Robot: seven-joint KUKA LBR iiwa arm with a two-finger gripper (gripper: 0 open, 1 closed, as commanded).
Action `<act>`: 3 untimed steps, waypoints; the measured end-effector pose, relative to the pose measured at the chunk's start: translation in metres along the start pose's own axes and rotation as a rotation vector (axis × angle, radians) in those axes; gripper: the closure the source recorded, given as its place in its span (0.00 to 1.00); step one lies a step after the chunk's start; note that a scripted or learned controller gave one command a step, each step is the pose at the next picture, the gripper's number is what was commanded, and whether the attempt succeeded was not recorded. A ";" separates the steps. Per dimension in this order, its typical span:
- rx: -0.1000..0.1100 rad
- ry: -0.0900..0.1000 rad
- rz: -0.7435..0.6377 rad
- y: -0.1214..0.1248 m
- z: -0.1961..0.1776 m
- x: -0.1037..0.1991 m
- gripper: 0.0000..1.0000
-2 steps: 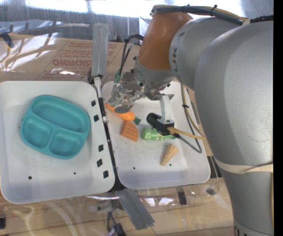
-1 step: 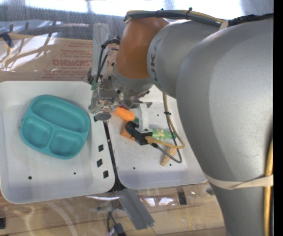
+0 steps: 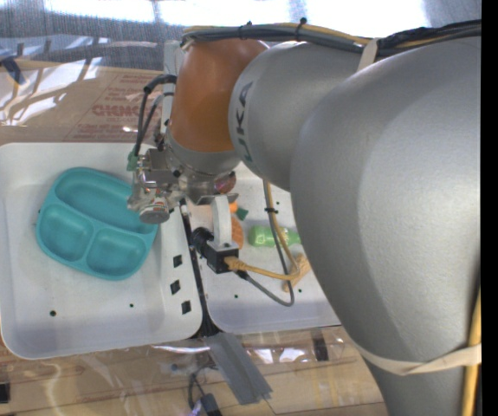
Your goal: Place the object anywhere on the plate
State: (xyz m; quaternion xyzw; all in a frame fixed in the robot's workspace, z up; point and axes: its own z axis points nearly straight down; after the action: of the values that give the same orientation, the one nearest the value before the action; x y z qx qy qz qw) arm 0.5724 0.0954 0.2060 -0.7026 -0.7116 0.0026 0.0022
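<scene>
Gripper: metal head (image 3: 151, 199) hangs at the plate's right edge, over the seam between the two bins; whether it grips anything I cannot tell.
Wrist: grey, with orange band (image 3: 207, 94) above it, cables looping down beside it.
Arm: broad grey body (image 3: 378, 206) reaches in from the right and covers most of the right bin.
Plate: teal, rounded, three compartments (image 3: 93, 224), lying flat in the left bin, tilted corner-wise; its right edge sits under the gripper head.
Object: small pieces in the right bin, just right of the wrist; an orange and white piece (image 3: 228, 224) touching a light green piece (image 3: 270, 237), partly hidden by cables; exact shape too obscured to tell.
Left bin: white, shallow (image 3: 67, 319).
Right bin: white (image 3: 257, 315), mostly under the arm.
</scene>
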 end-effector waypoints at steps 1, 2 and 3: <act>-0.005 0.000 0.006 0.020 -0.049 -0.027 1.00; 0.003 -0.002 0.005 0.000 0.014 -0.009 1.00; -0.003 0.000 0.005 -0.020 -0.017 -0.027 1.00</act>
State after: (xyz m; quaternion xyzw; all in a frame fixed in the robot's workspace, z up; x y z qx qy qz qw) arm 0.5534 0.0685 0.2235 -0.7045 -0.7097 0.0016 0.0015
